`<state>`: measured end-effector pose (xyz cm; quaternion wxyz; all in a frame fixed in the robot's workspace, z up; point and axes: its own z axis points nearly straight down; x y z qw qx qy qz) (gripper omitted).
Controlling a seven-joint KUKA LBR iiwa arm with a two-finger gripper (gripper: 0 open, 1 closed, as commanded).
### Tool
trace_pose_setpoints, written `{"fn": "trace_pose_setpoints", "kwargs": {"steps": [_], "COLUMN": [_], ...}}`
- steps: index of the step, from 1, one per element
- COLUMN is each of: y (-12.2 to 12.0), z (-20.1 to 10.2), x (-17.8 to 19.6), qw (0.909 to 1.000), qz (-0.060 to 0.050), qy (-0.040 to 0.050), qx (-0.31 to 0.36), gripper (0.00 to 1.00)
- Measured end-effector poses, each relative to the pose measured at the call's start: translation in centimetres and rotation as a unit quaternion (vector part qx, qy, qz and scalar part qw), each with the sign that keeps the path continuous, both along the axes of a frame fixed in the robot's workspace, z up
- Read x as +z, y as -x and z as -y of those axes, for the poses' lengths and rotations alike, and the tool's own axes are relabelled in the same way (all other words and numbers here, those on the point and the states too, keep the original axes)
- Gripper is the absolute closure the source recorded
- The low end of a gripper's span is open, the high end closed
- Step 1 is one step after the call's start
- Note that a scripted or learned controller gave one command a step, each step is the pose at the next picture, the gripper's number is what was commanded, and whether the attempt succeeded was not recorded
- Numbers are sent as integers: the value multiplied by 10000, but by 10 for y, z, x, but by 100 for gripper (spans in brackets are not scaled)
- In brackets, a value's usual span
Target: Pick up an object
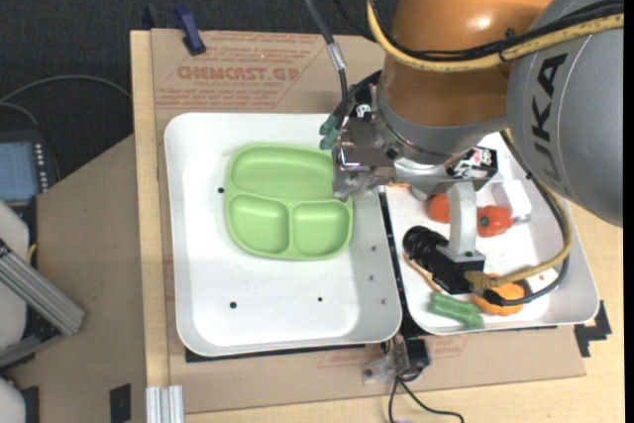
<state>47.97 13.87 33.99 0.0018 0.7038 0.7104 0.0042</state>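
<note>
- The arm (pixel 584 94), grey with its orange band uppermost, comes in from 3 o'clock and covers the 12 o'clock part of the right bin (pixel 570 297).
- The pincer (pixel 349 175) hangs over the seam between the two bins, right at the 3 o'clock rim of the green plate (pixel 282 203).
- From this slant I cannot tell whether the pincer is spread or closed, nor whether it has hold of anything. It looks very close to the plate's rim, but actual contact cannot be made out.
- The green plate is a three-part dish with one long compartment at 12 o'clock and two smaller ones at 6 o'clock. It lies flat in the left bin (pixel 267 312), toward that bin's 12 o'clock half.
- In the right bin, two orange-red pieces (pixel 492 220) lie near the middle, one on each side of the robot's pale bracket.
- A green piece (pixel 456 310) rests at the right bin's 6 o'clock rim, with an orange-and-black item (pixel 500 297) just beside it at 3 o'clock.
- A small printed card (pixel 480 161) shows under the arm at the right bin's 12 o'clock side.
- Both bins sit on a brown desk (pixel 248 79), and a blue clip (pixel 188 30) sits at its 11 o'clock corner.
</note>
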Motion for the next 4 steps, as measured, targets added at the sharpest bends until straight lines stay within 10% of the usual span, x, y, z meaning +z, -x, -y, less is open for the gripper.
{"fn": "trace_pose_setpoints", "kwargs": {"steps": [1, 2, 3, 4], "y": [0, 1, -46, 4], "z": [-57, -79, -39, -87], "x": [71, 59, 166, 112], "qw": [10000, 10000, 10000, 10000], "qz": [5, -54, 35, -84], "qy": [-9, 19, 2, 24], "qx": [-7, -34, -70, -10], "gripper": [100, 100, 100, 100]}}
